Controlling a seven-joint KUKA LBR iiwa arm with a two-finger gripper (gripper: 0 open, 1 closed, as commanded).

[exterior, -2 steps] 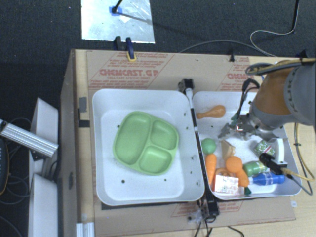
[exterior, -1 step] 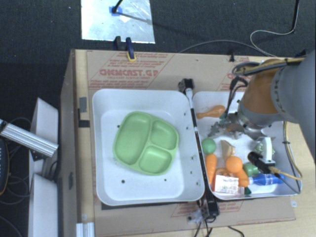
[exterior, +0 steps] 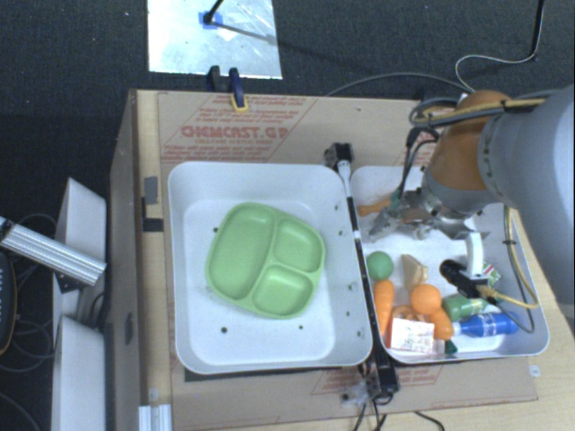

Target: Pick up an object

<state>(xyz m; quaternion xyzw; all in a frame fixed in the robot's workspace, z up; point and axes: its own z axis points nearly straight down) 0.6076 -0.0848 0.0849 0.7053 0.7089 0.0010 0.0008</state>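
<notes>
The right bin (exterior: 530, 330) holds several small things near its front. Among them are a green ball (exterior: 379, 264), a carrot (exterior: 384, 305), an orange (exterior: 425, 297), a pale beige piece (exterior: 413, 268), a white box with a red label (exterior: 412, 337), a blue bottle (exterior: 485, 326) and a green item (exterior: 463, 307). My gripper (exterior: 406, 215) hangs low over the back part of this bin, behind the green ball and apart from it. I see nothing held in it.
The left bin (exterior: 193, 241) carries a green divided plate (exterior: 265, 259). A dividing rim (exterior: 358, 250) separates the two bins. My grey arm (exterior: 530, 151) reaches in over the right bin's back right corner. Cables run along the bench's far right.
</notes>
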